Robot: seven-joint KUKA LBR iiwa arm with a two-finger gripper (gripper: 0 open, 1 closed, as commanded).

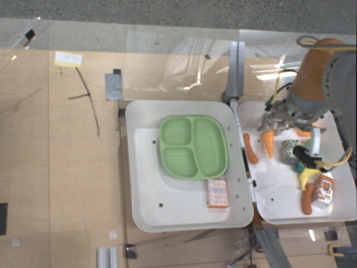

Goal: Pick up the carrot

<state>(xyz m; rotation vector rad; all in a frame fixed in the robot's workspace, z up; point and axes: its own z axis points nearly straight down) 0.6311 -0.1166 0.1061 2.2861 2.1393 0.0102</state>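
The carrot [269, 144] is in the right bin [279, 206], in the far left part of it, standing nearly on end in the picture with its thick end up towards the far edge and its point towards the near edge. Its thick end meets the underside of the tool [273, 125], which sits directly over it. Whether the tool is clenched on the carrot or released cannot be told from this slant.

Just beside the carrot, between it and the bin's left wall, lies a reddish sausage [251, 148], running roughly parallel to that wall. On the carrot's other side, near but apart, is a greenish tin [289, 149]. Closer to the near right corner are a yellow fruit [308, 177] (a banana, by the look of it), a second sausage [306, 199] and a small carton [324, 190], the three crowded together.

The arm [321, 82] comes in over the bin's far right corner.

The left bin [145, 197] holds a green divided plate [193, 147] towards its far right corner, and a small printed box [217, 193] against the plate's near edge, close to the bin's right wall. Both bins rest on the wooden worktop [56, 149].
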